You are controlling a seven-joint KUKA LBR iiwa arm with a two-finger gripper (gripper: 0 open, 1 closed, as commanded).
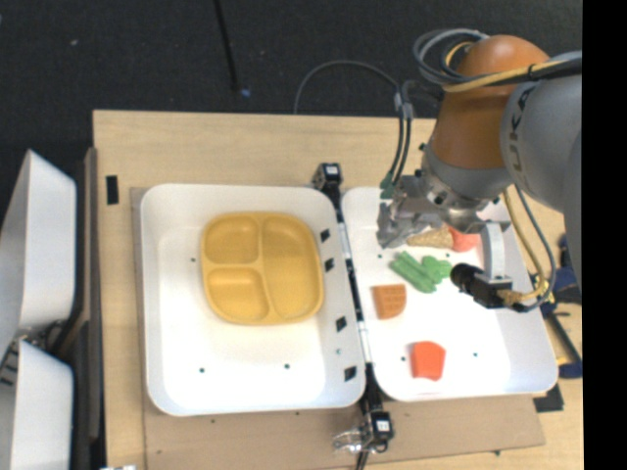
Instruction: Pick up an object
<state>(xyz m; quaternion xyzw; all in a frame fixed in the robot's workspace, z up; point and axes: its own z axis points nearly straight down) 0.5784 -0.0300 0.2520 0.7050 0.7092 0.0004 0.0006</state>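
Observation:
My gripper [400,225] hangs over the back left part of the right bin [509,360], below the orange wrist band. Just in front of it lies a green toy [421,270]. A tan piece [431,237] and a small red piece [466,242] lie partly under the wrist, to the gripper's right. An orange waffle-like block [390,301] lies near the bin's left wall, and an orange-red block [427,359] sits nearer the front. Nothing shows between the fingers.
The left bin [167,360] holds a yellow divided plate [262,266]. A black cable end [485,288] hangs from the arm over the right bin's middle. Black clips run along the divider between the bins.

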